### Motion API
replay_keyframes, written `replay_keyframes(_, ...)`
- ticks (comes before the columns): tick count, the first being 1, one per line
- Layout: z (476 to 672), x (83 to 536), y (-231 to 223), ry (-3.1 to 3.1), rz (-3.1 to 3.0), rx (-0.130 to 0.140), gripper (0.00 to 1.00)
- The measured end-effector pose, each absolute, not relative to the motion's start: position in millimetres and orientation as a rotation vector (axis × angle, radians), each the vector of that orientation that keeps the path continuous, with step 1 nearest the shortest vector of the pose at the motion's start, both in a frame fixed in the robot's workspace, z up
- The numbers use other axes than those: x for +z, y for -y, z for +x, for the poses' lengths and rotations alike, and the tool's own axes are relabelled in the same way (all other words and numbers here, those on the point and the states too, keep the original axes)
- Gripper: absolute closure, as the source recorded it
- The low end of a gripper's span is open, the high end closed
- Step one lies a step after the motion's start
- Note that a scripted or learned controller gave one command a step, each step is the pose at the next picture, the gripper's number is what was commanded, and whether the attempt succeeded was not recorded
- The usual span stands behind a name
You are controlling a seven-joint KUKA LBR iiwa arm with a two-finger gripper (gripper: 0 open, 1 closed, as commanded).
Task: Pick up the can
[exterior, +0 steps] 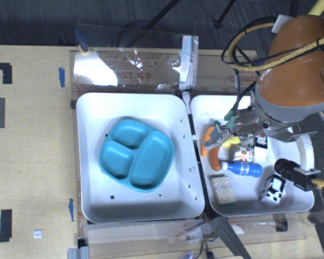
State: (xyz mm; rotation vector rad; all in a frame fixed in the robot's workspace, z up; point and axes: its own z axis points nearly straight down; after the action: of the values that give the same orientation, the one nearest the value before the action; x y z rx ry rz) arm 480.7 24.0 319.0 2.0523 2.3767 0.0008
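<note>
Overhead, hand point(238, 135) above can point(243, 155) in right bin point(302, 201), finger state unclear, cannot tell.

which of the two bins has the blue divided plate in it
The left bin holds the blue divided plate; the right bin holds small items.

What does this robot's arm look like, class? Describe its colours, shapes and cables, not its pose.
The arm is bulky and rounded: a glossy orange band sits above a grey wrist section. Black and yellow cables loop beside it at the upper left. Below the wrist, the gripper is a cluster of dark metal parts with small green details.
</note>
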Motion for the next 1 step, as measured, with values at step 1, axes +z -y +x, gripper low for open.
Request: replay_keyframes(1,479.7,434.7,-109.4,-2.3,2.14,-0.001,0.0)
